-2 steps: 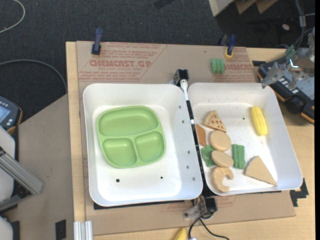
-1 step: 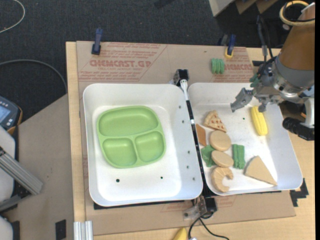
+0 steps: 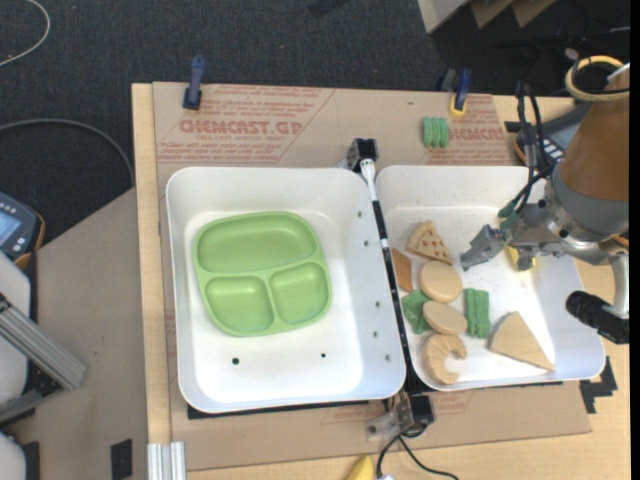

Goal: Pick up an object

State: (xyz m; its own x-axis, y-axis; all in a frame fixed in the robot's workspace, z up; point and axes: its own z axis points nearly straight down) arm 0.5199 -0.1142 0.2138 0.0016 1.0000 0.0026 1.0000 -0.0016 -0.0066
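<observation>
The likeliest pick is the round tan cookie-shaped toy (image 3: 440, 282), lying flat in the right white bin (image 3: 470, 183) near its middle, just below the yellow cheese-like wedge with holes (image 3: 428, 240) and touching the oval tan piece (image 3: 444, 317) beneath it. It looks like a light, stiff plastic play-food piece with a smooth and probably slippery face, so I'd judge it best taken across its narrow rim from above, though its neighbours crowd it closely. To its right lies a green ridged block (image 3: 478, 311), then a pale triangular wedge (image 3: 519, 342), and a bitten-looking tan round (image 3: 443, 357) sits toward the bin's near edge. The gripper (image 3: 490, 245) hovers just right of the cookie with its fingers spread apart and nothing between them. The left white bin (image 3: 190, 298) carries a green divided plastic tray (image 3: 262, 270), and a small green ridged piece (image 3: 434, 132) rests on the cardboard beyond the bins.
</observation>
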